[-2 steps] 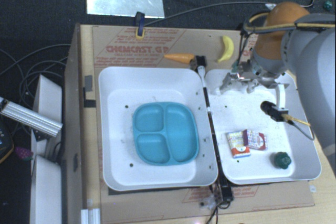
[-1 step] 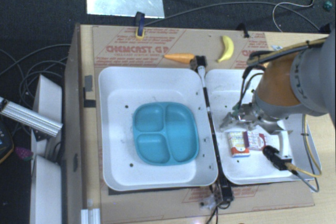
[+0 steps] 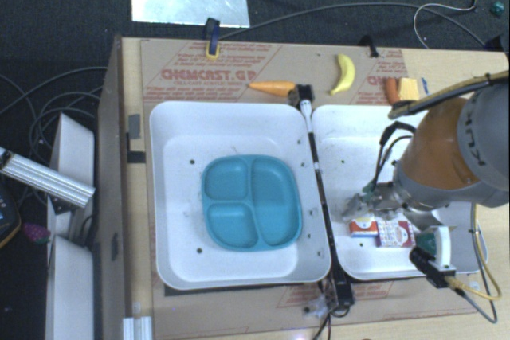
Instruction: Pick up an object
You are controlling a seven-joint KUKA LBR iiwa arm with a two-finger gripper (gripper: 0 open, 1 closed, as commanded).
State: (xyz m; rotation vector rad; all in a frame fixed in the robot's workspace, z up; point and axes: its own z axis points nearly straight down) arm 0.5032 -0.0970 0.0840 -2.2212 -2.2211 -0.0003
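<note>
A small red and white box lies flat near the front of the right bin. My gripper hangs low over the bin just behind the box's left end, and nothing shows between its fingers. The grey and orange arm covers the right half of this bin. A small green thing peeks out right of the box, partly hidden by the wrist.
A blue divided plate lies in the left bin. On the cardboard behind the bins lie a banana, a carrot and an orange and yellow item. A black divider runs between the bins.
</note>
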